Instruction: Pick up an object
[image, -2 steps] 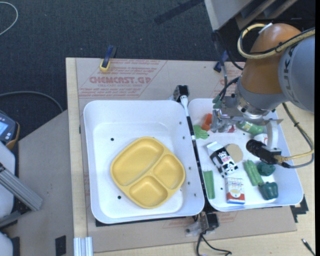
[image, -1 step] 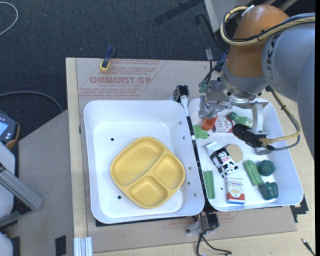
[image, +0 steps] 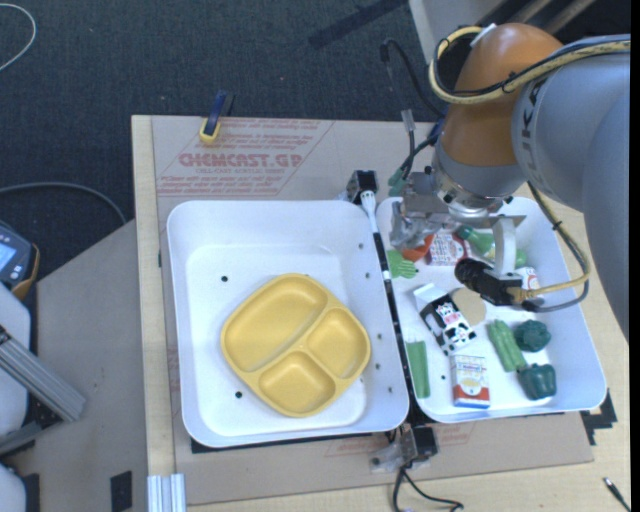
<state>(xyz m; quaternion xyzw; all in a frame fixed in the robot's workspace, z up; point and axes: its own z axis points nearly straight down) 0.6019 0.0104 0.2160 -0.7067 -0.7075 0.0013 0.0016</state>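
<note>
In the camera view, two white bins are seen side by side on the worktop (image: 250, 165). The left bin (image: 190, 300) carries a yellow divided tray (image: 295, 343). The right bin (image: 590, 365) holds the loose items from which one is to be picked: a small red-and-white carton (image: 470, 381) at the near side, a black-and-white carton (image: 450, 322) just beyond it, a green pepper (image: 538, 380) and a dark green broccoli piece (image: 531, 334) toward the right, a light green stick (image: 505, 347) between them and the cartons, and a long green strip (image: 417, 368) lying along the left wall.

The arm (image: 560, 100) is brought in from the right, and the gripper (image: 410, 232) is lowered over the far left corner of the right bin, just above a red-and-white item and a small green piece (image: 402, 266) (both partly hidden by the wrist hardware). Whether the gripper is parted or closed cannot be told, since its tips are lost among the clutter.

No object is seen lifted clear of the bin, so the task is judged to be at the reaching or grasping stage: the approach is made, while a secure hold and the lift are left to be shown.
</note>
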